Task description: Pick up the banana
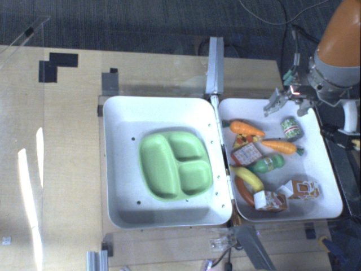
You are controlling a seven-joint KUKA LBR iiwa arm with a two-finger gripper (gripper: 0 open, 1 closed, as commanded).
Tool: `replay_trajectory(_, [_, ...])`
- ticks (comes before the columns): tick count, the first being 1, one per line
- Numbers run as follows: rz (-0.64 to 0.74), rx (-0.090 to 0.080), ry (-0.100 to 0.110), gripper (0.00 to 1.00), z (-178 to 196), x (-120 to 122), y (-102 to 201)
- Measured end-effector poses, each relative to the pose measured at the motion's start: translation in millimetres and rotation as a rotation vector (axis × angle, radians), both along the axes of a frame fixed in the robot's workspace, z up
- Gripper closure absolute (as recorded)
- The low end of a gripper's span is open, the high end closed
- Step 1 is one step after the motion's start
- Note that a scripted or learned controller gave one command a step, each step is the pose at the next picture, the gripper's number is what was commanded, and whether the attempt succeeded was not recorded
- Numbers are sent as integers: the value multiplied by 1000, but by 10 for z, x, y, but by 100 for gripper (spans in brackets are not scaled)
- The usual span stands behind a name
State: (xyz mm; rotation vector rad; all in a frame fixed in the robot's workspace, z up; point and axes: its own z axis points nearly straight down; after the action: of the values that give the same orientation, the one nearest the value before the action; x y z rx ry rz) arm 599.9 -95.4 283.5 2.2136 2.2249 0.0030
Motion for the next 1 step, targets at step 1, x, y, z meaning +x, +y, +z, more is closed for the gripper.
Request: replay_trajectory(1, [-162,1,-3,0,158,-51,-115])
